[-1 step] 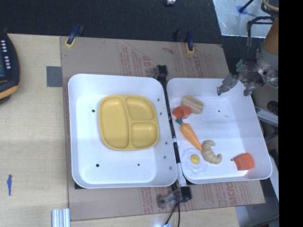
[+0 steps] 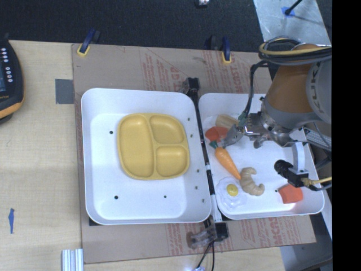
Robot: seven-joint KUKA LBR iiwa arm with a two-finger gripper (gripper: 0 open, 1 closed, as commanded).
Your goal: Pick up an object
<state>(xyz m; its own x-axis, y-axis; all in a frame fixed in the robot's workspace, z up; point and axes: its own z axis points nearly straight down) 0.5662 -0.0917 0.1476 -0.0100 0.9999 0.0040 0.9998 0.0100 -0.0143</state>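
A wood bench (image 2: 39,168) holds a brown board with two white bins side by side. The left bin (image 2: 96,202) has a yellow tray (image 2: 153,146) in its middle, maybe a place to sort food into. The right bin (image 2: 304,208) holds the toy food, so the arm (image 2: 293,89) reaches in there. The carrot (image 2: 227,162) lies in the middle of that bin. Above the carrot is a red piece (image 2: 216,133), and a pale piece (image 2: 225,121) sits above that. Below the carrot lie an egg (image 2: 231,190) and a tan curl (image 2: 252,182). An orange block (image 2: 291,193) sits well right of it. The gripper (image 2: 230,138) hangs just above the carrot's top end, beside the red piece. Its tips look a little apart, with nothing between them, though the view is blurry.
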